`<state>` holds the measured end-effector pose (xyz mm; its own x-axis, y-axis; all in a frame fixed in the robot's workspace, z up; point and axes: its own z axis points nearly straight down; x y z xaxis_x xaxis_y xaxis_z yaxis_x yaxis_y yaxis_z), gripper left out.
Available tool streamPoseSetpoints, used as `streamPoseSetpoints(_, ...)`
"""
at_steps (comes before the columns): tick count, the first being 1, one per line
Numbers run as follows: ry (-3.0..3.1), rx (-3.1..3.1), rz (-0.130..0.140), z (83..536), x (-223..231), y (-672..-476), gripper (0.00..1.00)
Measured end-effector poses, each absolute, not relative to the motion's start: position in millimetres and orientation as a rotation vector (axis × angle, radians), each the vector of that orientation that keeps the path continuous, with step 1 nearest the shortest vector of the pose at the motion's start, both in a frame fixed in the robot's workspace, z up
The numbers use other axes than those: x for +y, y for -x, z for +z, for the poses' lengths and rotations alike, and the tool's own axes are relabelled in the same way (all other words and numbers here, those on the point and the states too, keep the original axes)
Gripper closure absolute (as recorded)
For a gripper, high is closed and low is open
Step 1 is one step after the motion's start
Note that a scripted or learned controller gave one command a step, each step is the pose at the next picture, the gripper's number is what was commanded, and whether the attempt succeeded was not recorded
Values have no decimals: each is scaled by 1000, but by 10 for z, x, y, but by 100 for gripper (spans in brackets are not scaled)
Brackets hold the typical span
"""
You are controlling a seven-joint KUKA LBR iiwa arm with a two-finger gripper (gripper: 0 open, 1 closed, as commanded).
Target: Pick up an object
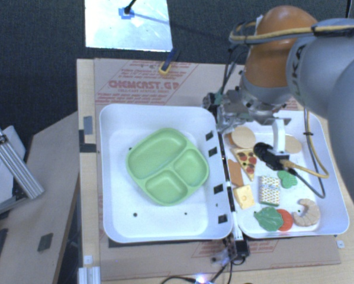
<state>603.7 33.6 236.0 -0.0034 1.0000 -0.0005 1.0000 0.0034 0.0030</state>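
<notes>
Camera view: tool (pixel 232 118) mostly hidden under grey arm (pixel 337 58), over right bin (pixel 341 213)

The tan table (pixel 52 158) carries a brown sheet (pixel 141 81) printed with red lettering, lying flat across most of its top. Two shallow white bins sit side by side on that sheet, their inner walls touching: the left bin (pixel 115 218) and the right bin (pixel 334 212). A small yellow piece (pixel 165 68) rests at the sheet's far edge.

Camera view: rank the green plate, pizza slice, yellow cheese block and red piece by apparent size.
green plate
pizza slice and yellow cheese block, too alike to rank
red piece, partly behind the green leafy toy
</notes>
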Motion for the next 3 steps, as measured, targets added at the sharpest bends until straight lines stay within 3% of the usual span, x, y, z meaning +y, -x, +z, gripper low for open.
streamPoseSetpoints(1,-2215,2226,1,2157,513,-6075,100)
streamPoseSetpoints(3,-2214,2227,2,2342,502,-6044,100)
